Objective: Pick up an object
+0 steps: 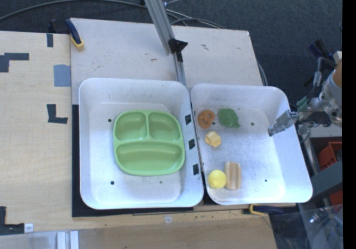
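Fingers of the grey gripper (281,123) hang at the right white bin's (289,184) right rim; whether apart or together, I cannot tell. Small food pieces lie leftward, nearest the crumpled green leafy piece (228,118).

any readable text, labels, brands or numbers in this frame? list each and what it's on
None readable.
Small white tag on the wooden bench's front left edge: too small and blurred to tell if it bears print.
Dark tape strips on the wooden bench top: plain shapes, no letters.
Green three-compartment plastic plate, two shallow white bins, toy food pieces: no markings visible.
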Robot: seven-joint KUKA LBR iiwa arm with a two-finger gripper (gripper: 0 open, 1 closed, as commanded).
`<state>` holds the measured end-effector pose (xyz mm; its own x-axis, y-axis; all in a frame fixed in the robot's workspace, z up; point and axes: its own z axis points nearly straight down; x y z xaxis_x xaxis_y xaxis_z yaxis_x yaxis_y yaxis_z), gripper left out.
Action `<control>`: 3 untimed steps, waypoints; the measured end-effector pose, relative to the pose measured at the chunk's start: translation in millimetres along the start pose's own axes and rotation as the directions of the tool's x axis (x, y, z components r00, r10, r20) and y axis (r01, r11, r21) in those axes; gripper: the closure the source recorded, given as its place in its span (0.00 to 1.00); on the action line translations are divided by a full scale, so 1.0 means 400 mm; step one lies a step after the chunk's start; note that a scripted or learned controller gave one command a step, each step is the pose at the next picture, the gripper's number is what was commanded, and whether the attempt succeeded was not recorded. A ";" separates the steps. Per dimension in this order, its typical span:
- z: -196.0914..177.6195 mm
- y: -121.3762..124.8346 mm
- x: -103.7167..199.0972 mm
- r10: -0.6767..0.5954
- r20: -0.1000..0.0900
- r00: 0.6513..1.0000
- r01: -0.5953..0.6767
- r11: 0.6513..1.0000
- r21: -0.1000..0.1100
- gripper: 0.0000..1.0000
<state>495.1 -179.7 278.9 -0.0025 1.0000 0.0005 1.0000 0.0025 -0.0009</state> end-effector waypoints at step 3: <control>0.260 -0.014 0.009 0.002 0.000 1.000 -0.002 1.000 0.005 0.00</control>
<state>489.5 -176.1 174.9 -0.0009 1.0000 0.0009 1.0000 0.0010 -0.0064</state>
